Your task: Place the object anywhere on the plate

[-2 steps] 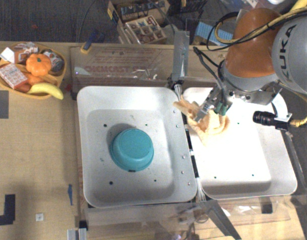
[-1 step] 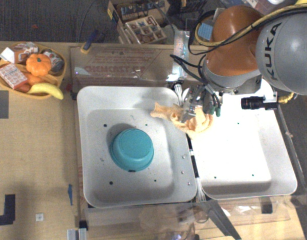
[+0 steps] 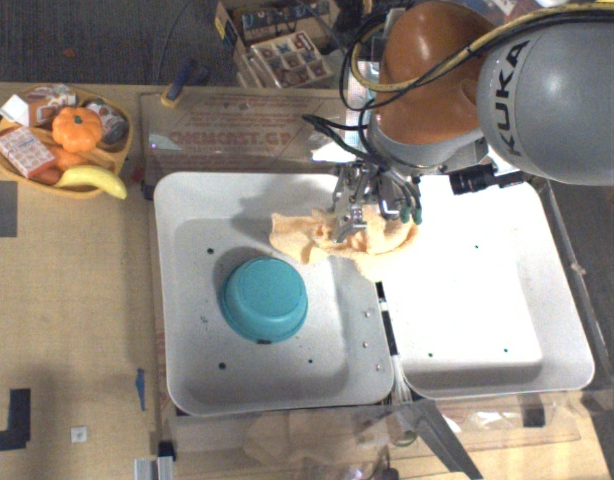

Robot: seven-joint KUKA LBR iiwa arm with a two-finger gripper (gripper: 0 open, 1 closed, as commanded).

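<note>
Camera view, from above at a slant. Hand (image 3: 372,211): mine, hanging below my grey arm (image 3: 562,98) and its orange band (image 3: 432,68), which come in from the right. It sits over the far edge of the left bin (image 3: 187,368), close to the divide between the two bins, with its metal parts down against a tan, floppy object (image 3: 312,236). Whether I am spread or pinching, I cannot tell; the parts overlap the object and blur together.

Object: a crumpled, pale orange-tan piece lying across the far right corner of the left bin, its right end reaching over the divide toward the right bin (image 3: 487,308). Its exact nature is too soft in detail to name.

Plate (image 3: 265,299): a round teal dish seen in the left bin, nearer than the object and to its left, apart from it. It looks domed, as if turned over, though I cannot be sure.

Right bin: a shallow white tray touching the left bin along their shared edge.

Desk (image 3: 67,298): a light wooden surface to the left of the bins. On its far left corner stands a yellow bowl (image 3: 17,163) with a small orange pumpkin (image 3: 77,130), a banana (image 3: 92,179) and some small packets. A clear plastic panel (image 3: 237,133) lies just beyond the left bin. Boxes and cables (image 3: 277,28) crowd the far background.
</note>
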